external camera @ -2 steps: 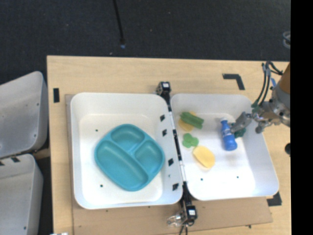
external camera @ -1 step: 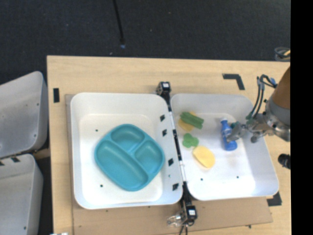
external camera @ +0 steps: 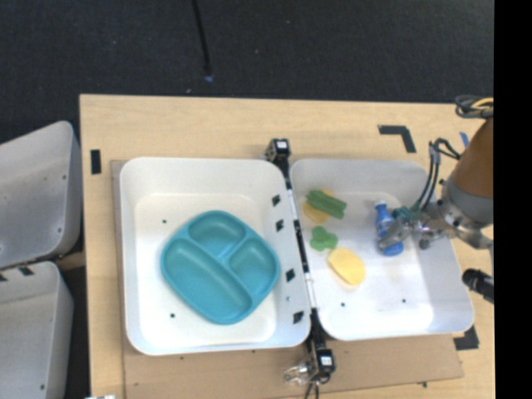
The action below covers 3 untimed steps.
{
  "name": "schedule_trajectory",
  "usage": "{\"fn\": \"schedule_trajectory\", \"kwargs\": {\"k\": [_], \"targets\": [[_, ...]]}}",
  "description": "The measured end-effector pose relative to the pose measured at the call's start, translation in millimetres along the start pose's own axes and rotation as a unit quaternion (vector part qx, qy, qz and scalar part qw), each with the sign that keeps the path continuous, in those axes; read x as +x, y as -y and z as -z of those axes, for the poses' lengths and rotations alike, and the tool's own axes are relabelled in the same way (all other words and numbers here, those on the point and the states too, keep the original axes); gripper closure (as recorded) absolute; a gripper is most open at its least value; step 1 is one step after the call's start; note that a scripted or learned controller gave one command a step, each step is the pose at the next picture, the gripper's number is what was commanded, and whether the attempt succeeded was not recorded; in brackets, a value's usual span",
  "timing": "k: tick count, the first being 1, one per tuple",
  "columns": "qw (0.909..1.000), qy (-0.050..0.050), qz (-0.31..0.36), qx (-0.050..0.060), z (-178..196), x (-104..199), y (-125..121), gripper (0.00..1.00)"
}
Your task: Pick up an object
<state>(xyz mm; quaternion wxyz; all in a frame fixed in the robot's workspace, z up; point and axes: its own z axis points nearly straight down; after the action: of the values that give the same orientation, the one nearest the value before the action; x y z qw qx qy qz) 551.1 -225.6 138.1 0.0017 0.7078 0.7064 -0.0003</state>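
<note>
Hand: the hand (external camera: pixel 399 227) sits low in the right bin (external camera: pixel 432 306), right at a blue object (external camera: pixel 385 227); whether it is spread or pinching, I cannot tell.
Blue object: in the right bin, apparently resting on its floor.
Others: yellow piece (external camera: pixel 347 266), green pieces (external camera: pixel 326 204) nearby; blue plate (external camera: pixel 219 265) in left bin (external camera: pixel 150 322).
Progress: reach looks done; a sure grip and lift are likely left.
</note>
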Motion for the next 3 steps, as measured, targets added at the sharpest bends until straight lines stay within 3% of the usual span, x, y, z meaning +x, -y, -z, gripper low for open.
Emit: {"fn": "schedule_trajectory", "kwargs": {"k": [1,2,3], "targets": [[1.0000,0.000,-0.002,0.000,-35,-1,-1,0.00],[1.0000,0.000,-0.003,-0.001,-27,-2,-1,1.00],[1.0000,-0.001,0.003,0.001,15,2,-2,1.00]]}}
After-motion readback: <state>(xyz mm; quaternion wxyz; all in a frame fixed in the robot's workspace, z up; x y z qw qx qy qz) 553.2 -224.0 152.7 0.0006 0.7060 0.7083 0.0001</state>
